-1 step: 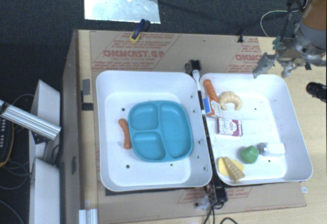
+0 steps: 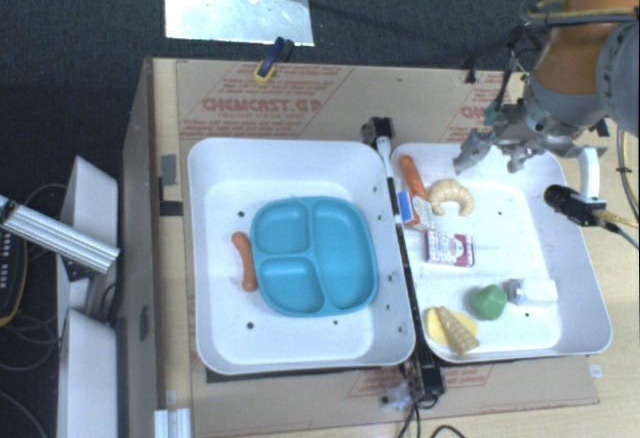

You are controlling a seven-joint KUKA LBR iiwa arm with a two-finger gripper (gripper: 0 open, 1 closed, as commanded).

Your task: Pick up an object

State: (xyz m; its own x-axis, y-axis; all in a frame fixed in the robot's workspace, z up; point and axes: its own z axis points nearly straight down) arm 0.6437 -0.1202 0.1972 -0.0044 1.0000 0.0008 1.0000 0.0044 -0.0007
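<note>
My gripper (image 2: 492, 160) hangs over the far end of the right bin (image 2: 592, 324), its two fingers spread apart with nothing between them. A tan croissant (image 2: 452, 194) lies just below and to its left. Beside the croissant is an orange sausage-shaped piece (image 2: 409, 173). Further toward the front lie a pink and white packet (image 2: 448, 248), a green apple (image 2: 488, 301), a small white bottle (image 2: 536, 291) and a yellow wedge (image 2: 452, 328).
The left bin (image 2: 215, 226) holds a blue divided plate (image 2: 312, 256) and an orange-brown sausage (image 2: 244, 261) at the plate's left. A black part (image 2: 570, 204) juts over the right bin's right rim. The grey arm with its orange band (image 2: 585, 36) fills the upper right.
</note>
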